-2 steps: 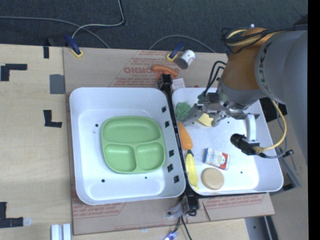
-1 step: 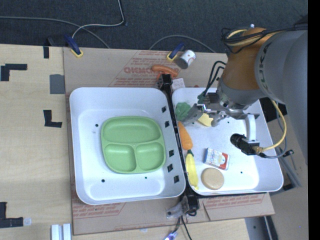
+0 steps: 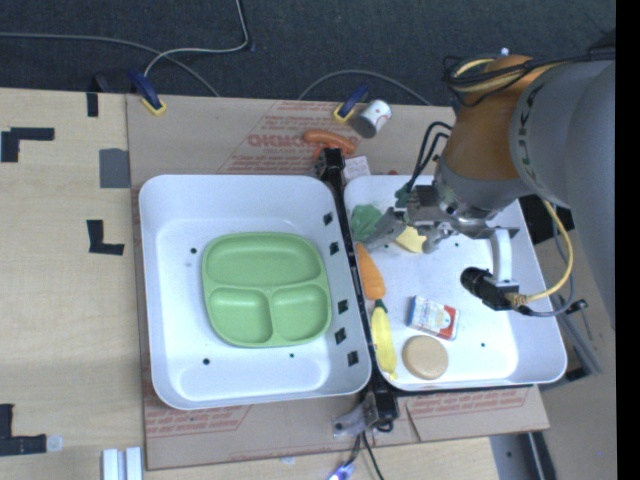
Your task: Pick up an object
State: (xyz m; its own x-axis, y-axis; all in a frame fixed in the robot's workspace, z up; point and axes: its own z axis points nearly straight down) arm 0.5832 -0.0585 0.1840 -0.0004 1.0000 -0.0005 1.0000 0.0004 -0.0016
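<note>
The right bin [image 3: 520, 353] holds several small objects. A green piece [image 3: 364, 216] lies at its upper left, with a yellow wedge [image 3: 408, 240] just right of it. Along the left wall lie an orange carrot [image 3: 372, 276] and a yellow banana-like piece [image 3: 382, 338]. A red and white packet [image 3: 432, 316] and a tan round disc [image 3: 426, 358] sit near the front. My gripper [image 3: 412, 230] hangs low over the yellow wedge and beside the green piece, at the end of the grey arm with its orange band [image 3: 480, 138].
The left bin [image 3: 170, 218] holds a green divided plate [image 3: 266, 288]. A black divider [image 3: 345, 258] runs between the bins. Behind them on the cardboard lie an orange object [image 3: 328, 139] and a small grey cylinder [image 3: 371, 118]. A black cable loop [image 3: 490, 286] hangs over the right bin.
</note>
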